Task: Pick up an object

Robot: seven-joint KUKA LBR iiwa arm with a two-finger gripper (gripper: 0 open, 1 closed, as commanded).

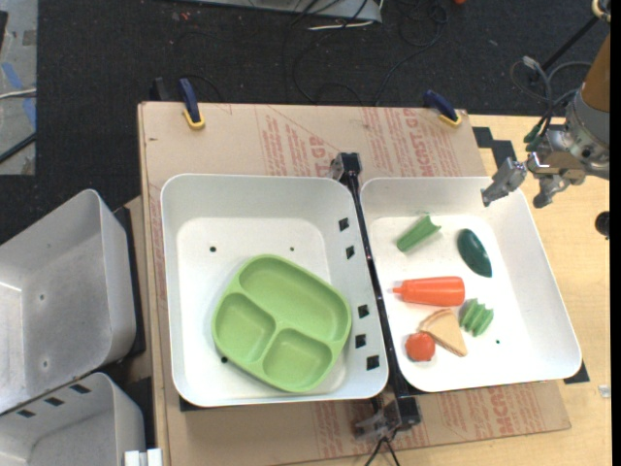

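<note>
The right bin [543, 289] holds several toy foods: a light green piece [418, 233], a dark green oval [474, 251], an orange carrot [430, 290], a ridged green piece [476, 316], a tan wedge [447, 332] and a small red tomato [420, 347]. My gripper [524, 182] hangs over the bin's upper right corner, above and right of the dark green oval. Its two fingers stand apart with nothing between them.
The left bin [194, 221] contains a light green divided plate [280, 321]. Black clips run along the divider between the bins. Empty white tubs [58, 289] sit off the bench at left. Cables lie on the dark floor behind.
</note>
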